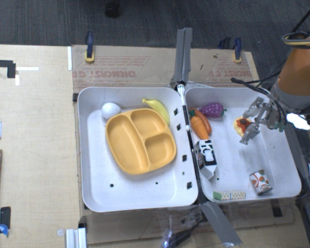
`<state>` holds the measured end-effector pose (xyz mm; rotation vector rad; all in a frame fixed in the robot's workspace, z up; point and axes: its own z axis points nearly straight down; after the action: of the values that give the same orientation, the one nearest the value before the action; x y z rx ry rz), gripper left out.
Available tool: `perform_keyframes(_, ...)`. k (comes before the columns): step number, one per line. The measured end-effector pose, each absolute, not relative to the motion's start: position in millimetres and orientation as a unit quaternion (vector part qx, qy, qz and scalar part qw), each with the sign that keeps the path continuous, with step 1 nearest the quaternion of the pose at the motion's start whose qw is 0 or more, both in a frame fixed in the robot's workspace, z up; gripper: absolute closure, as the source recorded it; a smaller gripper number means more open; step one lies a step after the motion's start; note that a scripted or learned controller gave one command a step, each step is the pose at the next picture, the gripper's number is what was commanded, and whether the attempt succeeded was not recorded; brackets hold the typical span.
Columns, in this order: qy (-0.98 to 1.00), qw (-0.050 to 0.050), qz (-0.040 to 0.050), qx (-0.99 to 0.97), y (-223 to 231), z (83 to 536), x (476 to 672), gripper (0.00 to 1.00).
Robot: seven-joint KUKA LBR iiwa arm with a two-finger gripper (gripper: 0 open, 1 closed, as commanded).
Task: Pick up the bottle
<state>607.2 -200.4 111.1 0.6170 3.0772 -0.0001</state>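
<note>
A black-and-white bottle (205,156) lies on its side along the left wall of the right bin (284,154), with a crumpled grey end pointing toward the front. My gripper (249,124) hangs over the far right part of that bin, well to the right of the bottle and beyond it. Its fingers are spread open, and nothing is held between them. A small red and yellow toy (241,125) lies on the bin floor right beside the fingertips.
The right bin also holds an orange carrot (200,124), purple grapes (212,109), a red and white can (260,182) and a pale strip (230,195). In the left bin (93,180) are a yellow divided plate (140,140), a banana (158,108) and a white egg (111,109).
</note>
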Motion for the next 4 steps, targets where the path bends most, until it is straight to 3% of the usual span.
perform_keyframes(1, 0.985, 0.003, -0.0001, 0.172, -221.6, 310.2, 623.8, 0.00)
perform_keyframes(2, 0.999, 0.003, 0.0000, 0.044, -217.0, 179.2, 650.0, 0.00)
perform_keyframes(3, 0.997, 0.002, 0.0003, -0.078, -148.6, 151.4, 650.0, 0.00)
perform_keyframes(4, 0.976, 0.002, -0.0001, -0.217, -187.0, 129.6, 561.0, 0.00)
